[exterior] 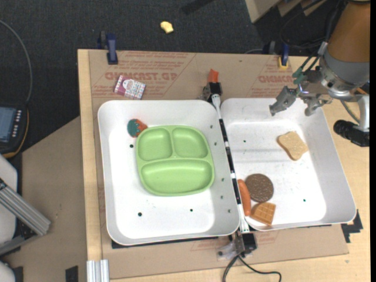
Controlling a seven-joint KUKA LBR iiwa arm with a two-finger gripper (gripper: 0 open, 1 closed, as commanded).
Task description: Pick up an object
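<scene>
Bread slice (292, 145) is my pick, lying flat on the floor of the right bin (329, 175), up in its far half and apart from the other food. Its long axis runs on a diagonal, from upper left to lower right in the camera view. The gripper (296, 103) hangs above the bin's far rim, and from there the bread lies straight toward the near side, almost directly below in the view, so I judge the move to be a short pull toward me and then down. Fingers are spread wide, nothing between them. To close across the narrow side I reckon the wrist wants turning so the fingers straddle that diagonal.

Further out, at the near left corner of the same bin: a round brown cookie (259, 187), a square waffle (264, 212) just below it, and a carrot (244, 196) along the bin's left wall. The left bin (117, 175) carries a green divided plate (174, 160) with a small red-and-green toy (136, 127) at its far left corner.
</scene>
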